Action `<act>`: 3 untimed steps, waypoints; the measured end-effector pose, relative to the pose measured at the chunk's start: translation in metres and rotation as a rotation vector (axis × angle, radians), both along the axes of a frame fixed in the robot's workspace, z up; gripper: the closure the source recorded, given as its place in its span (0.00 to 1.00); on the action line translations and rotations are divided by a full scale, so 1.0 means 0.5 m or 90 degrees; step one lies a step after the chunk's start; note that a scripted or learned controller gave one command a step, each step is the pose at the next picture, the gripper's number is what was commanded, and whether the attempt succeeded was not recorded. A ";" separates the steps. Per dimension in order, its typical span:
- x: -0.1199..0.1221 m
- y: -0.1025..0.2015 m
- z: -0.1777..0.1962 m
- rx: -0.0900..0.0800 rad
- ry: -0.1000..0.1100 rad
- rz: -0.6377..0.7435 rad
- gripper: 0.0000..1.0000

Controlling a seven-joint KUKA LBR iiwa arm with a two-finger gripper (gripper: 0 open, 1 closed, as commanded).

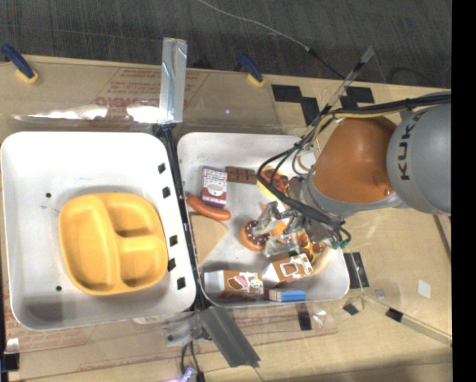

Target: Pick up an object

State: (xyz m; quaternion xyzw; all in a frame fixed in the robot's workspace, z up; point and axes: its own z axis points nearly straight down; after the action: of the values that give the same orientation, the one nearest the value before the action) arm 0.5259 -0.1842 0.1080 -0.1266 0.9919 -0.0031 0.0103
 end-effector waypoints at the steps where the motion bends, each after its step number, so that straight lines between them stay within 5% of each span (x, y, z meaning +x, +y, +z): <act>1: 0.006 0.097 0.370 0.002 0.004 -0.122 1.00; 2: 0.032 0.187 0.288 0.004 0.014 -0.136 1.00; 3: 0.144 0.186 0.370 0.003 0.009 -0.134 1.00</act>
State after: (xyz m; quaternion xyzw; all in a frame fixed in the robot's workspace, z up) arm 0.5980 -0.0913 0.2930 -0.0215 0.9998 -0.0009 0.0031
